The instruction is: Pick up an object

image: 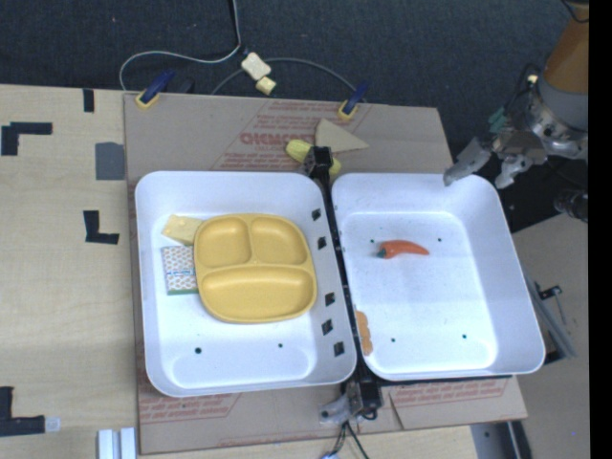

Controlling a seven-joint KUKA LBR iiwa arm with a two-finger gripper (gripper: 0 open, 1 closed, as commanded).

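Note:
A small orange carrot-like object (403,249) lies in the right bin (497,285), in its upper middle part. In the left bin (158,352) rests a yellow divided plate (254,266), with a pale yellow wedge (179,228) and a small patterned packet (178,269) at its left side. My gripper (485,164) hangs over the upper right corner of the right bin, apart from the carrot, open with nothing between its fingers.
Both bins sit on a cardboard sheet (287,132) held by blue clamps (153,91). A black clip strip (327,256) runs between the bins. A yellow piece (300,148) lies behind them, and a cable with a white plug (254,65) crosses the dark floor.

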